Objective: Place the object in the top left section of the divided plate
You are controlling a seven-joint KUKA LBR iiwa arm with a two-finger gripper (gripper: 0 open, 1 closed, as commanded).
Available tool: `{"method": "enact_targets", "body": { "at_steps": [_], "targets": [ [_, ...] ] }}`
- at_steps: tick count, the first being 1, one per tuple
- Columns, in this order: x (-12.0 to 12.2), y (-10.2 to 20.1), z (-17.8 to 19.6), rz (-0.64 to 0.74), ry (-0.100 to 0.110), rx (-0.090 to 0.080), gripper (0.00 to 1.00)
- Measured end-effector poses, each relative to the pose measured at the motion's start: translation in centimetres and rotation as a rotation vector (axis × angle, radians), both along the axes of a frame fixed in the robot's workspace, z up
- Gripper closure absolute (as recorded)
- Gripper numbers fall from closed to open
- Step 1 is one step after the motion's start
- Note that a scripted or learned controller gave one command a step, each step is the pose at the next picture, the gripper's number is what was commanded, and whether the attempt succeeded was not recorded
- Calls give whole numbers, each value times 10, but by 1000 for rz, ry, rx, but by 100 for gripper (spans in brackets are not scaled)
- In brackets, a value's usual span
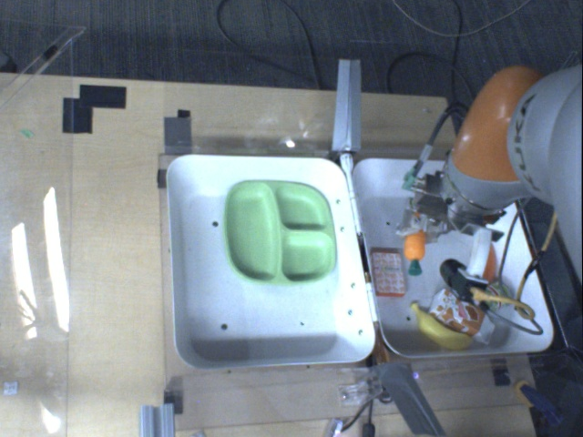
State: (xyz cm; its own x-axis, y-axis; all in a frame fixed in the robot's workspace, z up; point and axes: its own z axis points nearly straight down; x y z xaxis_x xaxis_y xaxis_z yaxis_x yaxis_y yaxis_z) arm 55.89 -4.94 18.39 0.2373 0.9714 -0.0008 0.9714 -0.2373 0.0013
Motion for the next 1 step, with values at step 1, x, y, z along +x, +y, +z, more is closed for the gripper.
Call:
{"method": "enact_targets", "body": {
  "at_steps": [1],
  "targets": [
    [66, 59, 0, 147, -1, 0, 100]
  ]
}}
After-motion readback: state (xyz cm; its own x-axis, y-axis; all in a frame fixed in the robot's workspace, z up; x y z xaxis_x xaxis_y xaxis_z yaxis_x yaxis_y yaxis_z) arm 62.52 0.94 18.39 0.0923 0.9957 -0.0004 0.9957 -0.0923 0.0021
